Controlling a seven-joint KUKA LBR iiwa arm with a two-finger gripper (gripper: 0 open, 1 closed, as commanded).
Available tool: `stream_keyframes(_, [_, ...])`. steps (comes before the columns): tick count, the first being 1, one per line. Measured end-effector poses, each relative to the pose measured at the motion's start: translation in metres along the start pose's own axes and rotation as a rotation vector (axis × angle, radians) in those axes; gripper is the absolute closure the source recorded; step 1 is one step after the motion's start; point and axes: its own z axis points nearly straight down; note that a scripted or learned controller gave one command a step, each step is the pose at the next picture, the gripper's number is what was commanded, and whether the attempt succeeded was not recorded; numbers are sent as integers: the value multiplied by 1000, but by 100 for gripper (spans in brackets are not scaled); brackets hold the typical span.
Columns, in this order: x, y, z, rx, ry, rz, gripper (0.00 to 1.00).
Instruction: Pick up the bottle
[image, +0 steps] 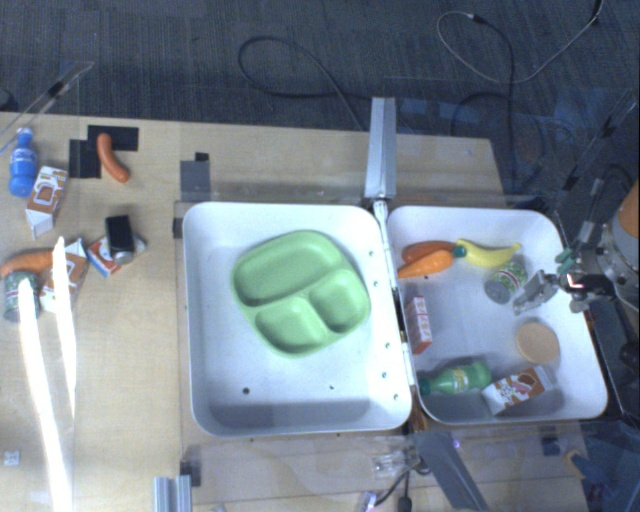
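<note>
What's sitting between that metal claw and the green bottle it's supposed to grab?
In the camera view, a round tan disc lies just right of the line between the gripper and the green bottle; the rest is bare white bin floor.

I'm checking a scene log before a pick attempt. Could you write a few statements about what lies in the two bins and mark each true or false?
1. The green bottle lies on its side in the right bin. True.
2. The green divided plate sits in the right bin. False: it is in the left bin.
3. The banana lies beside the carrot. True.
4. The gripper holds the bottle. False: the bottle lies apart from it, nearer the bin's front edge.
</note>
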Motion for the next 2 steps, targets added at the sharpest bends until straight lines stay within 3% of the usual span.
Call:
stream_keyframes(1, [58, 6, 144, -1, 0, -108, 0])
stream_keyframes(2, [76, -12, 151, -15, -3, 126, 0])
